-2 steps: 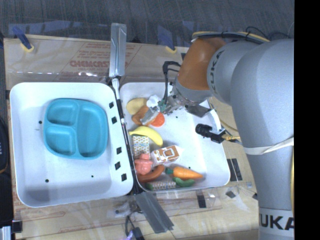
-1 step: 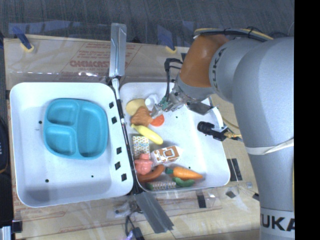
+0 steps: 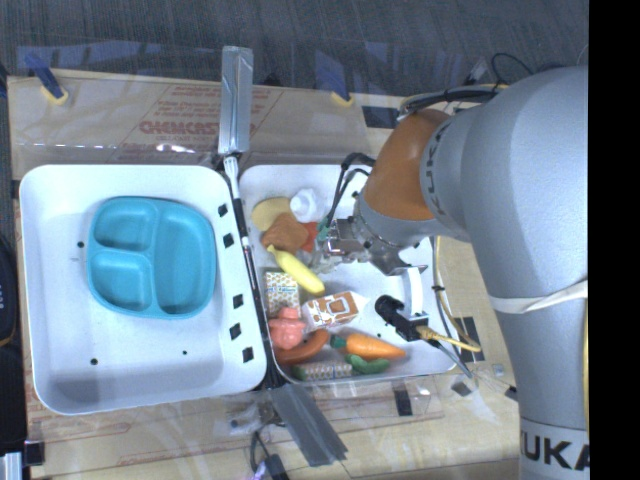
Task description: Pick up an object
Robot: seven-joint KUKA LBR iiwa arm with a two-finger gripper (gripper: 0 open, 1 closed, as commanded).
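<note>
Down in the right bin (image 3: 290, 180), the claw (image 3: 330, 252) hangs low over a heap of small toys; whether it is released or clenched cannot be told. A banana (image 3: 298, 270) lies just beside it, to the view's left and slightly lower. A brown lump (image 3: 286, 233) sits just up-left of it. A carton (image 3: 332, 310) lies near, straight below, and a carrot (image 3: 372, 346) further down. Well apart to the claw's left, a blue tray (image 3: 152, 255) rests in the left bin (image 3: 60, 368).
</note>
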